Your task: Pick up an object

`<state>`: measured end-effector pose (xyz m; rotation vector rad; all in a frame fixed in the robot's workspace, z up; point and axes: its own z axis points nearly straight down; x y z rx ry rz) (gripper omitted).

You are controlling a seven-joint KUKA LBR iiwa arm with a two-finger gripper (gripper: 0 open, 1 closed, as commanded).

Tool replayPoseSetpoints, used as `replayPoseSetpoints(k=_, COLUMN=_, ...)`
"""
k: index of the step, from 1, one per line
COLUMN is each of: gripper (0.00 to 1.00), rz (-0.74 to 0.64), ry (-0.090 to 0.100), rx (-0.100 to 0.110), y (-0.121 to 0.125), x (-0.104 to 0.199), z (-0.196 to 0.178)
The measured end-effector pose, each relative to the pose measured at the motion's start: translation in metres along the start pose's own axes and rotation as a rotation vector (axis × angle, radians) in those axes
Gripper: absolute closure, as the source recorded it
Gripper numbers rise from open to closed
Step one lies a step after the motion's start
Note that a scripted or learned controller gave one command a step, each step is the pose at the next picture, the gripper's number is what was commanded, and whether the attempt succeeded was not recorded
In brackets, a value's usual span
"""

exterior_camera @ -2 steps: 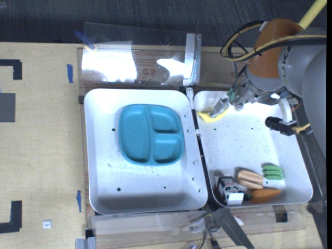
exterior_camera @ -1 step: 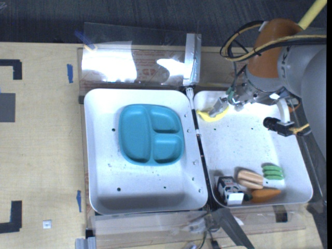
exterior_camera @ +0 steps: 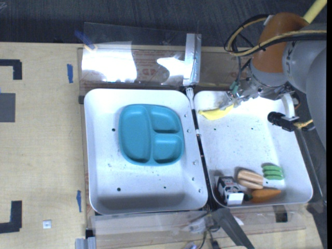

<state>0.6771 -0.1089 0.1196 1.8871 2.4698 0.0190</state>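
Yellow object (exterior_camera: 213,112): lies in the right bin (exterior_camera: 290,154) near its 11 o'clock corner, close to the far rim and to the wall shared with the other bin; a flat, curved yellow piece.
Claw (exterior_camera: 234,95): sits just at 1 o'clock of the yellow object, over the far rim of the right bin; its tip looks to meet the upper end of the yellow piece, but I cannot tell whether that piece is between the fingers, nor how wide the claw stands.
Arm (exterior_camera: 290,51): grey with an orange band, comes in from 3 o'clock and fills the 1 o'clock corner of the view, with yellow and black cables looping above the wrist.
Near-edge cluster: at the 6 o'clock side of the right bin, a tan bun-like roll (exterior_camera: 250,178), a green ridged piece (exterior_camera: 273,172) just at 3 o'clock of it, an orange carrot-like piece (exterior_camera: 265,194) lying under both, and a small black-and-white block (exterior_camera: 229,189) at the 7 o'clock corner; they look bunched together, well apart from the yellow object.
Left bin (exterior_camera: 104,180): beside the right bin at 9 o'clock, bearing a teal divided tray (exterior_camera: 150,134) lying flat near its middle.
Bench (exterior_camera: 36,139): pale wood, with black and blue tape marks at 9 o'clock.
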Motion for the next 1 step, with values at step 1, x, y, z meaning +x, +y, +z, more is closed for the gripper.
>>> replayPoseSetpoints(k=1, gripper=1.0, rz=0.045, ry=0.017, rx=0.019, y=0.0136, x=0.0702, z=-0.0715)
